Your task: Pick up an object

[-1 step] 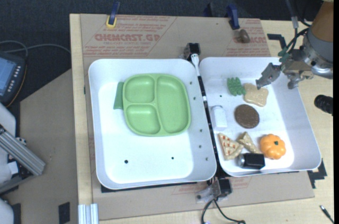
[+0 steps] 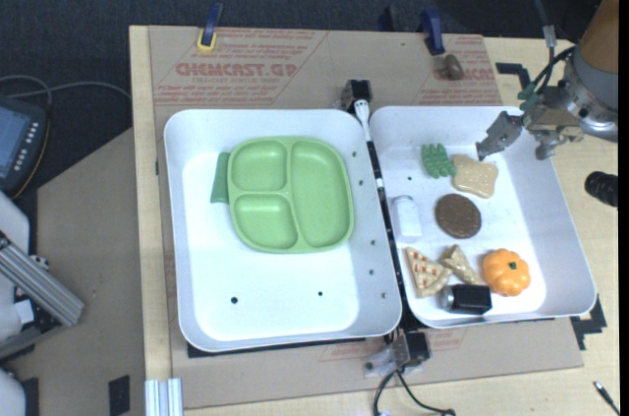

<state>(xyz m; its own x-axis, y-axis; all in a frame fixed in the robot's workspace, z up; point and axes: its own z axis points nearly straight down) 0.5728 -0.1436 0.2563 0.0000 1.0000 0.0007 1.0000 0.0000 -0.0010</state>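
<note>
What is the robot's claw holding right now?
Nothing. The gripper hangs open above the right bin, just beside the toast piece, with nothing between its fingers.

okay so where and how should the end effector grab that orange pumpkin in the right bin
Grip the pumpkin across its round body, coming straight down from above. It sits near the bin's front right wall with a black block at its left, so close front-to-back, probably.

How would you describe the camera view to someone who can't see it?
A robot arm's gripper hovers over the right white bin, near a toast slice among toy foods including a pumpkin. The left bin holds a green divided tray.
</note>
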